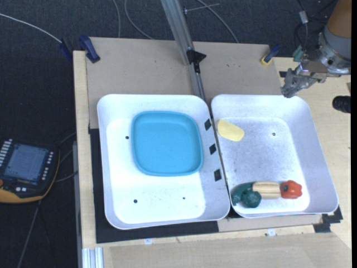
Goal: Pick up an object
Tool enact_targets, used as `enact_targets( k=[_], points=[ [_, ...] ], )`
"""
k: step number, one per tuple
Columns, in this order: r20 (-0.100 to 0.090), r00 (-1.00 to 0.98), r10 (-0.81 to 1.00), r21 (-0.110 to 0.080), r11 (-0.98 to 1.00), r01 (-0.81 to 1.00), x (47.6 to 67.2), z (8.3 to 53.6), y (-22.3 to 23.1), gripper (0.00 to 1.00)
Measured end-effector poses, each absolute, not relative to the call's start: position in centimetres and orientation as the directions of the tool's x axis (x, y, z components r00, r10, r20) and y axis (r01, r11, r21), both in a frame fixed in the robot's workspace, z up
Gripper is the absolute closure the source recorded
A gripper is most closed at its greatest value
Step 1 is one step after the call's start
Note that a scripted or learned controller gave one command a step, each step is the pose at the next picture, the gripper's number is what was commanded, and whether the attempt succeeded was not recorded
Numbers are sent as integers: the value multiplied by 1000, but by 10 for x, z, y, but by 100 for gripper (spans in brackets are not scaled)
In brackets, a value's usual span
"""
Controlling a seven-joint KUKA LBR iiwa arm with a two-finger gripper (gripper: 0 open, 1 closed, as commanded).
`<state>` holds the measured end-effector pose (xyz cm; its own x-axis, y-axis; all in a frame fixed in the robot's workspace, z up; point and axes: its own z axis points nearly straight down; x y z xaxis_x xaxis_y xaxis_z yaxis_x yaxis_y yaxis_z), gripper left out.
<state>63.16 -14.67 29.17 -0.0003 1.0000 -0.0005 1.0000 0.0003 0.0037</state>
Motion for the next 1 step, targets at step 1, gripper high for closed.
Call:
enact_targets(
  k=[1],
  points=[
    [1, -4, 1000, -1, 4, 1000, 642, 274, -98, 100]
  ],
)
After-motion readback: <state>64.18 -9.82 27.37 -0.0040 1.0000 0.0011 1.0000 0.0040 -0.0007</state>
